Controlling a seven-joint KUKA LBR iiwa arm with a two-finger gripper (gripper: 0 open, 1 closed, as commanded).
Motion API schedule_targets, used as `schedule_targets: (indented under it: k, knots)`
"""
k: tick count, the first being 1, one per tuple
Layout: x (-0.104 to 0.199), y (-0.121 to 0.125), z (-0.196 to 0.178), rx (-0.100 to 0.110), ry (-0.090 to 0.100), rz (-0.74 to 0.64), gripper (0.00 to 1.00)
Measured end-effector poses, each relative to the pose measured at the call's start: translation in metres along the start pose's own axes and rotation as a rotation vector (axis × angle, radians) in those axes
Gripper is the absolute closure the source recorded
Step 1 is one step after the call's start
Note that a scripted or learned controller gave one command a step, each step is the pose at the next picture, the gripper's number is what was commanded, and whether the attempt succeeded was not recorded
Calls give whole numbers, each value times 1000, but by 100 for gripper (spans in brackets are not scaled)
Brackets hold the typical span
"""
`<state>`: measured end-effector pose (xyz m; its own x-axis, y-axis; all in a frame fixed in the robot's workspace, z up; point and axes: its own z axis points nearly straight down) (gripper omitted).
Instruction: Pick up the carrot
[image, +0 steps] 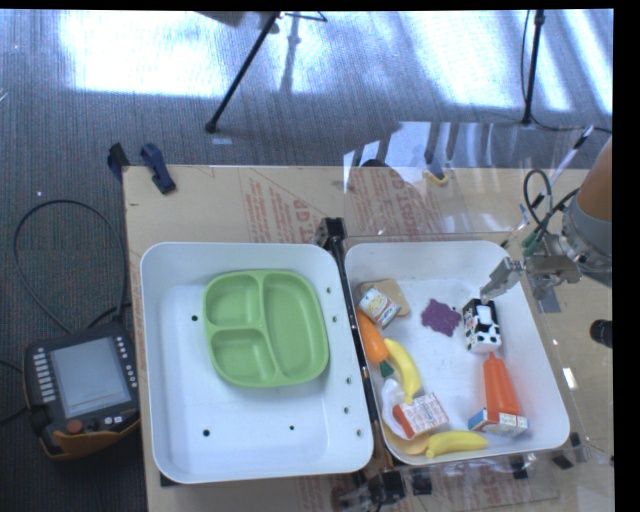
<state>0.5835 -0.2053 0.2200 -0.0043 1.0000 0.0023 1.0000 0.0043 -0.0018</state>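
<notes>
Teach pendant (85, 385): on the floor left of the bench, grey screen facing up, black cable looping away behind it.
Blue clamps (150, 165): at the bench's far left corner, near the plywood edge.
Left bin (175, 300): shallow, white, holding one item.
Green plate (266, 327): three-compartment tray, lying flat in the far half of the left bin, slightly turned.
Right bin (450, 260): shallow, white, just beside the left bin, with several toy foods inside.
Carrot (371, 339): orange, lying against the right bin's left wall, its far end near the small packet, its near end touching the banana.
Small packet (380, 303): tan and white, at the bin's far left, resting on a brown card.
Banana (402, 367): yellow, running diagonally from the carrot toward the near side.
Red-and-white carton (420, 414): near the front wall, on top of a yellow piece.
Second banana (456, 443): yellow, along the bin's front wall.
Purple piece (440, 317): flat, mid-bin, apart from its neighbours.
Cow-patterned carton (483, 327): black and white, just right of the purple piece.
Orange bottle (498, 388): lying lengthwise, its near end against a small box.
Gripper (528, 272): above the right bin's far right corner, well apart from the carrot; fingers spread, nothing between them.
</notes>
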Motion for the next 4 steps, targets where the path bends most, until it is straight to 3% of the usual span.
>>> schedule_targets:
  k: [1, 2, 3, 4]
  knots:
    - [63, -85, -95, -9, -1, 18, 0]
    - [170, -108, -44, 11, 0, 256, 0]
    - [218, -69, 39, 15, -1, 156, 0]
    - [141, -45, 35, 4, -2, 402, 0]
